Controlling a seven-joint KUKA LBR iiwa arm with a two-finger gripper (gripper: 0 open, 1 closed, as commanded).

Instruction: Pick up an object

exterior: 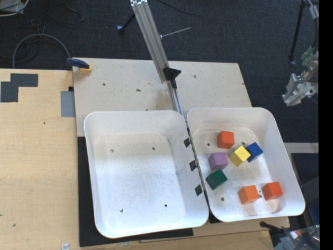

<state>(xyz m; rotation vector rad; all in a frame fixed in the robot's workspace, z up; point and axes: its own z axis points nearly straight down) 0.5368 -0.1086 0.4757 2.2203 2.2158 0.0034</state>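
Your gripper hangs off past the right edge of the surface, well apart from both bins; you cannot tell how it is set. Everything you could pick sits in the right bin: an orange block near the top, a blue block touching a yellow block, a purple block just above a green block, and a second orange block beside a red block
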